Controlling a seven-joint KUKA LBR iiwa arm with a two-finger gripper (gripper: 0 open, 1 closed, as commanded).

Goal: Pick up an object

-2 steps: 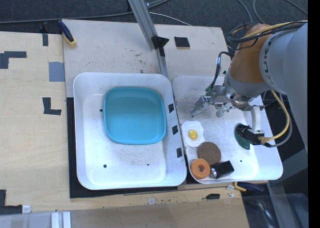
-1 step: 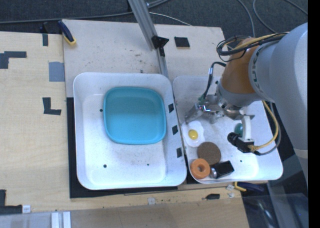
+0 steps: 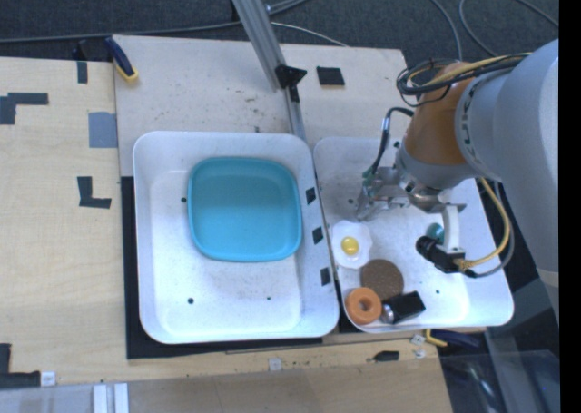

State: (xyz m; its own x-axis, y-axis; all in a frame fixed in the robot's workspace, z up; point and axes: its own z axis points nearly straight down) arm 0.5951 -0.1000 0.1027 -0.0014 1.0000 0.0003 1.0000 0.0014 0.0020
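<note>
Overhead, we see the arm [image 3: 454, 134] hanging over the right bin [image 3: 481, 307], its bulk hiding that bin's upper right. We place the gripper [image 3: 374, 198] low over the bin floor; its fingers blur together, so we cannot tell their state. We note an egg [image 3: 350, 245], brown disc [image 3: 381, 277], orange ring [image 3: 364, 306] and dark cylinder [image 3: 402, 307] below it. A blue plate [image 3: 243, 209] lies in the left bin [image 3: 163, 311].
</note>
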